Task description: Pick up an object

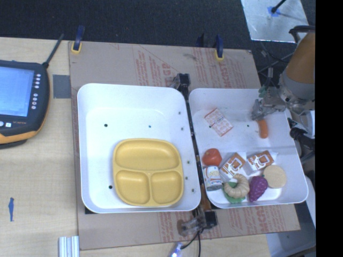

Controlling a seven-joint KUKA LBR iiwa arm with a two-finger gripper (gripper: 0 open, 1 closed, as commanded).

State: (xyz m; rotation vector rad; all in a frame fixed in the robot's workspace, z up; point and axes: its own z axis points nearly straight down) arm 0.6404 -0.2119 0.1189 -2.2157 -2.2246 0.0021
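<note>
My gripper [261, 113] hangs over the right bin [242, 96] near its far right side. Just below its tips lies a small orange carrot [263, 128], lying on the bin floor. A clear packet with a red pattern [218, 121] sits left of it. Along the bin's near side lie a red tomato [212, 156], a small can [213, 177], two orange-and-white packets [234, 165] [260, 160], a bagel on a green piece [237, 187], purple grapes [258, 187] and a pale round cracker [275, 176].
The left bin [96, 103] holds a yellow divided plate [148, 171]. A tablet with a blue screen [19, 98] lies on the bench at far left. Clamps sit between the bins at the far and near ends.
</note>
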